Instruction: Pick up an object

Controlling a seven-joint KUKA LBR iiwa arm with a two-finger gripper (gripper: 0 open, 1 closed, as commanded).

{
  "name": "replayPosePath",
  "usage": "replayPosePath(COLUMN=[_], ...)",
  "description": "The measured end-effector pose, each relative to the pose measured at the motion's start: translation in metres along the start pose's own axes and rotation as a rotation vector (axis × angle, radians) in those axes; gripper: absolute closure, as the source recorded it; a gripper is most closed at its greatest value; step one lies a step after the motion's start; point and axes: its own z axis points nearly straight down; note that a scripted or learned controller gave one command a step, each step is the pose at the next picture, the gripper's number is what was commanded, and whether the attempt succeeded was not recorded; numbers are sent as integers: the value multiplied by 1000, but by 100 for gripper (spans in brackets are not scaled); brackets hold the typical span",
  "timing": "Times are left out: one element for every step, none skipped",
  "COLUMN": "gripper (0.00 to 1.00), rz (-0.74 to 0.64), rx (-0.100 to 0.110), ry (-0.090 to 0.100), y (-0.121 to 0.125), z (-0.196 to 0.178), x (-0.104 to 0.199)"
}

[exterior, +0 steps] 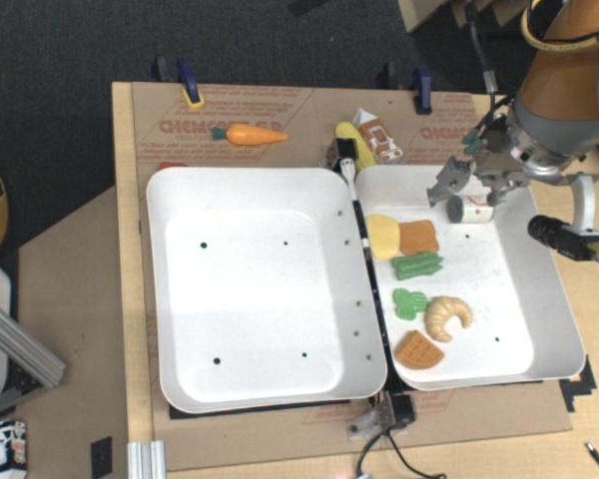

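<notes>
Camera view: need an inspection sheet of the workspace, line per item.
Surface: cardboard-topped bench with left bin and right bin side by side.
Job's things: yellow piece, brown piece, two green pieces, croissant, waffle, all in right bin.
Clutter: carrot and packet behind the bins.
Hand: above right bin's far end, holding nothing visible.
Cables: wire at front edge.
Surroundings: dark carpet.

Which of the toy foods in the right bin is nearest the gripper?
The brown bread slice, at the far end of the row. It lies closest below the gripper; the green pieces, croissant and waffle sit farther toward the bin's near edge.
</notes>
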Motion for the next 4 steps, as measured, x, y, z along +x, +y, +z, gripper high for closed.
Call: replayPosePath(gripper=[0, 0, 100, 100], rz=[6, -4, -1, -3], rx=[5, -6, -7, -9], ry=[2, 0, -2, -1], y=[-21, 45, 44, 62], z=[153, 146, 135, 92], x=[-26, 1, -1, 16])
